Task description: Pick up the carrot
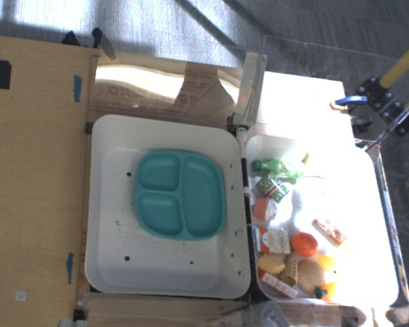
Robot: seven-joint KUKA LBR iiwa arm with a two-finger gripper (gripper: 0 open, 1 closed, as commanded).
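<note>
The right bin [375,215] holds a pile of toy food along its left and front side. A small orange piece with a green end, which looks like the carrot [327,288], lies at the front right of that pile. It rests against a brown bread-like item [309,274]. Just behind it is a round red-orange fruit [304,244]. The carrot is small and partly hidden by its neighbours.
The left bin [107,185] carries a teal divided plate [181,194]. Other items in the right bin are a green bottle [270,166], a green can [271,189], a snack packet [276,240] and a wrapped bar [329,230]. A yellow pole with black clamps [388,99] stands at the far right.
</note>
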